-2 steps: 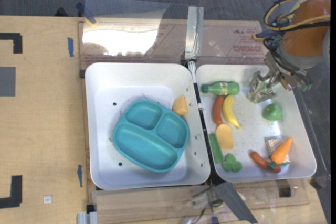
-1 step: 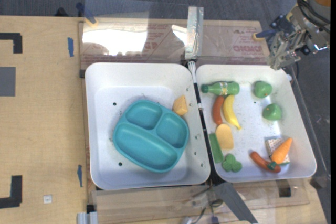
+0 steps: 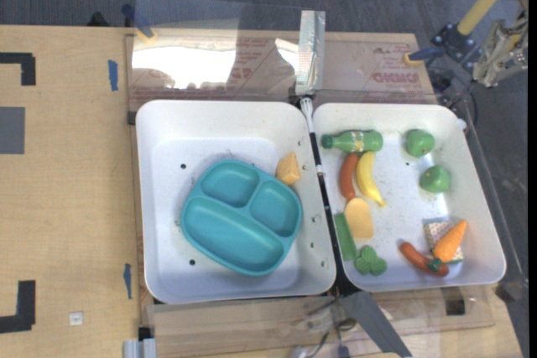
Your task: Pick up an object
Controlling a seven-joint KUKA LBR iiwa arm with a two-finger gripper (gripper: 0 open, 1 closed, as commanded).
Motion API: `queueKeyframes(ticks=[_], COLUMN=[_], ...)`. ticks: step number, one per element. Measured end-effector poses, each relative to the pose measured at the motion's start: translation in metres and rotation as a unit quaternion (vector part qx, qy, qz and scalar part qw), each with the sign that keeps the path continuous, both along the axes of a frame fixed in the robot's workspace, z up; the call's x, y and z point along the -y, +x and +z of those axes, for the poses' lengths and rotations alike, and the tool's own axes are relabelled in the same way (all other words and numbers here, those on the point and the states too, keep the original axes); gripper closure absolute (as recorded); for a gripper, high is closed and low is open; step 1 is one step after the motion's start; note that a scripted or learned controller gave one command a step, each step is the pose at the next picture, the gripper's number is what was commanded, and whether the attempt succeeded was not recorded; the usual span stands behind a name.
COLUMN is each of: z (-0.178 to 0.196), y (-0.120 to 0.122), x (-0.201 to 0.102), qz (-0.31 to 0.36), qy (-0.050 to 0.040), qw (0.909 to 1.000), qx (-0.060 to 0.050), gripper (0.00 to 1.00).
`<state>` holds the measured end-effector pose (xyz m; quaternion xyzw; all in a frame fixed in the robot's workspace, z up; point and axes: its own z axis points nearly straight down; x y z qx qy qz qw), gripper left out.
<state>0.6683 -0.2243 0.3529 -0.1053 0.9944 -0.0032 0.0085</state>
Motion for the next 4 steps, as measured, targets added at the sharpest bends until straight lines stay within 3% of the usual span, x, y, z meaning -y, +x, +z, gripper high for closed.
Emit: queueKeyframes(ticks=[1,2,3,4], z=[0.05,0.03,0.043,0.07], y=[0.0,-0.039,-0.067,0.0], x=[-0.002,-0.002,-0.002,-0.003], qz=[0.113,0.301,0.509,0.638], qy=[-0.0005,-0.0008,-0.0029,-0.005], qw=[0.9936,0.9536,0.8609,0.7704], qx=[-0.002,-0.006,-0.006,-0.004], gripper=[1.0,1.0,1.0,1.0])
